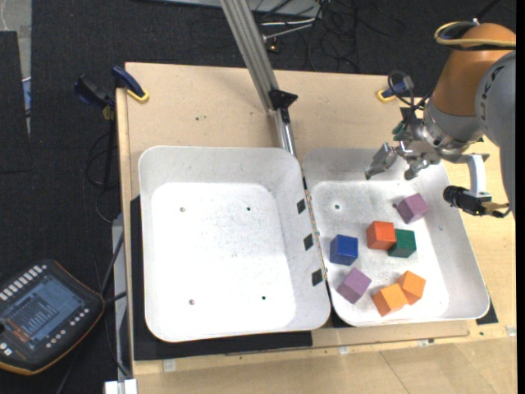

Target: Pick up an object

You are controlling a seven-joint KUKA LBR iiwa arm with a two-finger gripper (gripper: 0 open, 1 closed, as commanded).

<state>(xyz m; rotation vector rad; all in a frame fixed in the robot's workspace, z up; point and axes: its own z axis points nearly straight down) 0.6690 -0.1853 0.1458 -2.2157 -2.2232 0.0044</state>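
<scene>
Black floor rings the tan desk [205,109], and over the right bin's [459,257] far edge hangs the tool [399,162], fingers spread, nothing between them. Nearest target: the purple cube [411,208], just below it, toward the camera, slightly right.

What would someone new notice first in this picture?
A cluster of small coloured blocks in the right white bin: blue cube, green cube, two purple cubes, three orange ones. Above them, at the bin's far edge, hangs the grey arm's open two-finger gripper, holding nothing.
</scene>
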